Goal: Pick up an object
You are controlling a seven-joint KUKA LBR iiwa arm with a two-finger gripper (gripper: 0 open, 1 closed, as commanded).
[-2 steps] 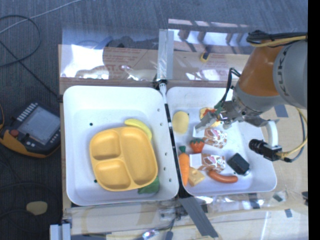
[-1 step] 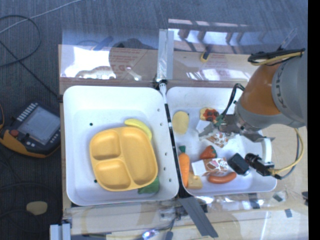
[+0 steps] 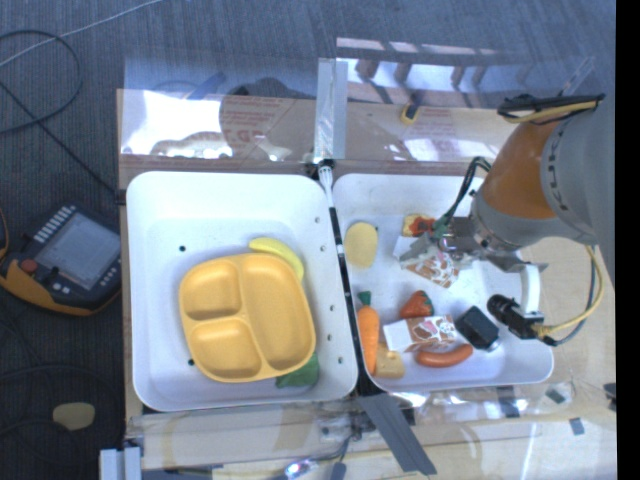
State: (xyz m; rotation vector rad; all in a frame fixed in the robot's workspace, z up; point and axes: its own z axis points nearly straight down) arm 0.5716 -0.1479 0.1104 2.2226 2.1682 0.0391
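Nearest the camera, along the lower edge of the right bin (image 3: 520, 373), lie a red sausage-shaped toy (image 3: 442, 355), a white packet with red print (image 3: 418, 332), a carrot (image 3: 368, 334) and a small tan piece (image 3: 388, 365) below it. Just above these sit a red pepper-like toy (image 3: 417, 303) and a tiny green piece (image 3: 364, 296). Beside them in the left bin (image 3: 160, 218) rests a yellow divided tray (image 3: 247, 317), with a green item (image 3: 298, 373) peeking out under its lower corner and a banana (image 3: 280, 252) showing behind its upper edge.

Farther back in the right bin, a pale yellow rounded toy (image 3: 361, 243) lies near the divider. To its right the gripper (image 3: 447, 238) hangs low over a patterned wrapper (image 3: 430, 266) and a small orange-red packet (image 3: 417, 225); whether it is spread or closed, or has hold of anything, cannot be told. The grey arm (image 3: 545, 183) with its orange band stretches in from the right.

Beyond the bins stands clear sheeting over cardboard (image 3: 250, 128). On the floor at left lies a pendant controller (image 3: 65, 258).
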